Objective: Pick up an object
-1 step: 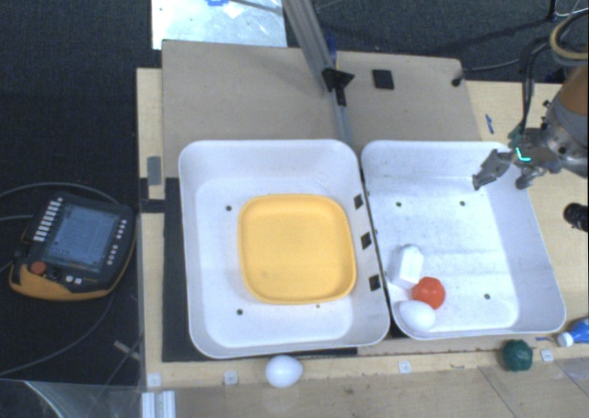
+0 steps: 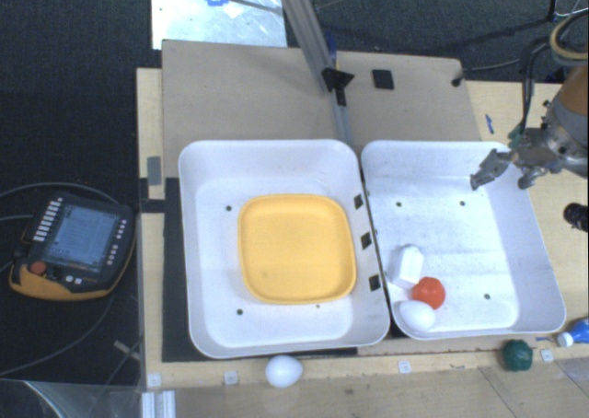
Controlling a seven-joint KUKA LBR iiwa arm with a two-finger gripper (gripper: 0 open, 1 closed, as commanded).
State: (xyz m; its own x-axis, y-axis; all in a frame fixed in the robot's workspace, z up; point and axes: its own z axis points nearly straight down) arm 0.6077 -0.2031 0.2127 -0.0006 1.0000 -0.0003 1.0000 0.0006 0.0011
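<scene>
Nothing is picked up yet: the tool (image 2: 504,170) hangs with fingers apart and bare over the right bin (image 2: 529,223) at its far right edge, well apart from the red ball (image 2: 429,293) and white pieces in its near-left corner.

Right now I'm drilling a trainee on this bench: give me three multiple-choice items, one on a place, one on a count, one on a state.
1. Where is the yellow plate?
A. left bin
B. right bin
C. the floor

2. How many things lie in the right bin?
A. one
B. three
C. five

3. The gripper is:
A. open with nothing between its fingers
B. shut on the red ball
C. shut on the plate

Answers:
1 A, the plate lies in the left bin.
2 B, red ball, white egg, white block.
3 A, its fingers are spread above the bin's far right rim.
</scene>
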